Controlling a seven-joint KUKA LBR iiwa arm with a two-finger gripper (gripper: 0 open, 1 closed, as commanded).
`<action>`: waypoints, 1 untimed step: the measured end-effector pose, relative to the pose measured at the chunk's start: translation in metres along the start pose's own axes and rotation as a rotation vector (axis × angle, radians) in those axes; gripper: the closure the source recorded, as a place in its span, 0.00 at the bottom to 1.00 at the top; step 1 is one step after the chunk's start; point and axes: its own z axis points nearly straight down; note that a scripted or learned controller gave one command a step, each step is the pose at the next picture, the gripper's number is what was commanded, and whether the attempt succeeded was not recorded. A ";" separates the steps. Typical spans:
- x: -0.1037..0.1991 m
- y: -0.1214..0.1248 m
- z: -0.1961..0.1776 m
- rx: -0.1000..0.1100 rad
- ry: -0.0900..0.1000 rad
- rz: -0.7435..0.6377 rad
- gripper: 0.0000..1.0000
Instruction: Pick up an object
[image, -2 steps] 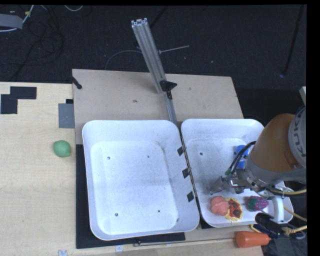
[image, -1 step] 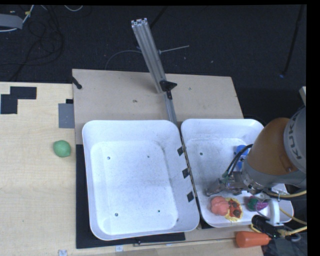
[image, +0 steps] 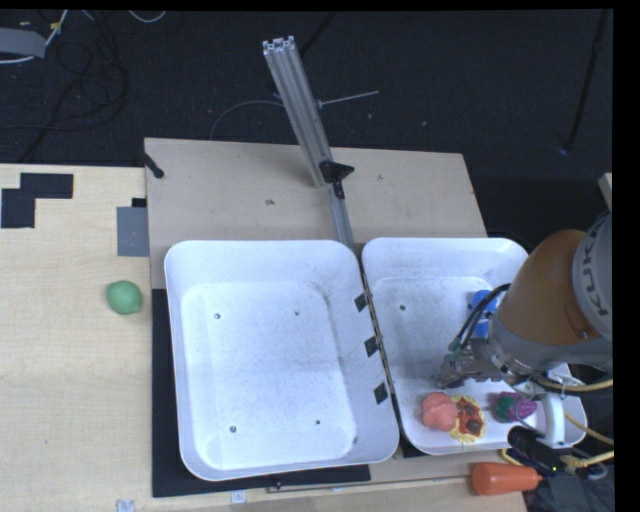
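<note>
In the right bin (image: 420, 265), near its front edge, lie a pink-red round object (image: 436, 411), a yellow and red object (image: 468, 421) right beside it, and a purple and green object (image: 514, 407). A blue object (image: 483, 300) lies farther back, partly hidden behind the arm. My gripper (image: 455, 373) hangs low over the right bin, just behind the pink-red object and the yellow one. Nothing visible is held in it.
The left bin (image: 190, 265) sits beside the right one, with black clips along the shared wall. A green ball (image: 124, 297) rests on the bench at the left. An orange object (image: 503, 478) lies outside the right bin's front edge. A metal bar (image: 300, 105) slants behind the bins.
</note>
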 end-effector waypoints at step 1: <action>0.000 0.000 -0.062 0.000 0.000 -0.002 1.00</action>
